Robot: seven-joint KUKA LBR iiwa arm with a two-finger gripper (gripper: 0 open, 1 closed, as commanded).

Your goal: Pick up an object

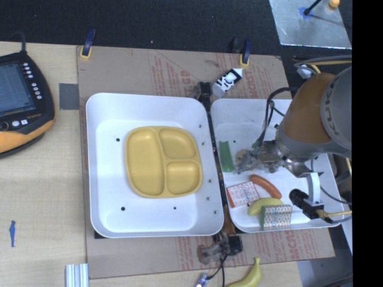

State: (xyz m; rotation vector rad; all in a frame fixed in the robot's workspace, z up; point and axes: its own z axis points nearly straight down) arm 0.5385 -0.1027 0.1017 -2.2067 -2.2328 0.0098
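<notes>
— What's on the left?
— The left bin (102,160) holds a yellow divided tray (163,160). The bins touch along the middle.
— And in the right bin (239,115)?
— A green strip (225,155) lies by its left wall. Nearer the front are a red-printed card (242,193), a sausage (265,185), a small banana (263,204) and a speckled block (276,217).
— Your gripper (251,159)?
— It's low in the right bin, just right of the green strip and above the sausage. How my jaws stand, I cannot tell.
</notes>
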